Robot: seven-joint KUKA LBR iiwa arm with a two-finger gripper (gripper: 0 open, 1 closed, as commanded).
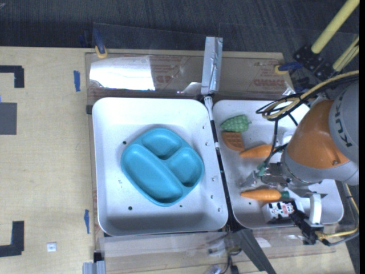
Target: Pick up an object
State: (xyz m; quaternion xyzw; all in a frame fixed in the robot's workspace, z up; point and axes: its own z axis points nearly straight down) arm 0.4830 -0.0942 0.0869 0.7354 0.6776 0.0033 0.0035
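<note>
In the right bin point(336, 213) lie a green leafy toy point(236, 123), a brown piece point(232, 140) just below it, and two orange carrots. The upper carrot point(256, 150) lies near the bin's middle. The lower carrot point(261, 194) lies toward the front. My gripper point(259, 178) hangs low between the two carrots, just above the lower one, and nothing can be seen held in it. The grey and orange arm point(317, 144) covers the right half of this bin.
The left bin point(108, 153) holds a blue divided plate point(162, 165). A ridge point(217, 158) separates the two bins. Black and yellow cables point(285, 103) loop over the right bin's back edge. A clear panel point(148, 70) stands behind the bins.
</note>
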